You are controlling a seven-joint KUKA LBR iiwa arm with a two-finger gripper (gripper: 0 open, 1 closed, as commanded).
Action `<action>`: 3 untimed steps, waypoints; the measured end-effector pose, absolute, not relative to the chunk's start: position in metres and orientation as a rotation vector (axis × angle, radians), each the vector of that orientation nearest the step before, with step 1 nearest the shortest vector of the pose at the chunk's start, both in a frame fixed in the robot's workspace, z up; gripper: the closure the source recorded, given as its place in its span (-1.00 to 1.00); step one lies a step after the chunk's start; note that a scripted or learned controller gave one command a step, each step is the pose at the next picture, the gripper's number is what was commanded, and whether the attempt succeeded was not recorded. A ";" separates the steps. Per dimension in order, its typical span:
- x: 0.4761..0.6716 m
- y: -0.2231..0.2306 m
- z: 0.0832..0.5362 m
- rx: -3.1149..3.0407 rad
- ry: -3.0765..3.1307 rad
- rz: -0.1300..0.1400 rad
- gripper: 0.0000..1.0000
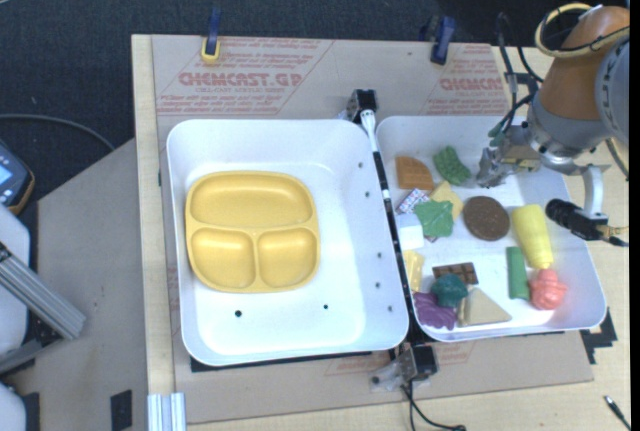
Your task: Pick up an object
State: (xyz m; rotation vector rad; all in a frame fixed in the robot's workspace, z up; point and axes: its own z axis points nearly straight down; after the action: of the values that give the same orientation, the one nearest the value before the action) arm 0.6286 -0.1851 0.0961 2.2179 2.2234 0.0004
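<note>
Gripper (492, 169) is hanging over the back of the right white bin (590, 314), fingers pointing down; can't tell if they're apart or together. Nothing visible between them. Crowded below: dark green leafy toy (451, 165) sitting just left of the gripper, orange wedge (413, 172) further left, brown round disc (486, 218) just in front, yellow cylinder (533, 235) lying right of the disc. Pink lumpy toy (548, 290), green bar (516, 273), purple piece (434, 310) are sitting nearer the front. Yellow three-compartment tray (252, 230) is lying in the left white bin (340, 154).
</note>
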 end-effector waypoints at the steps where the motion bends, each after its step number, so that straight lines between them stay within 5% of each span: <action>1: 0.632 -0.194 0.144 2.217 2.217 0.004 1.00; 3: 0.628 -0.190 0.228 2.215 2.218 0.004 1.00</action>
State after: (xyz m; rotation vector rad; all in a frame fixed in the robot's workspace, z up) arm 0.6278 -0.1899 0.2279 2.2151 2.2181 0.0045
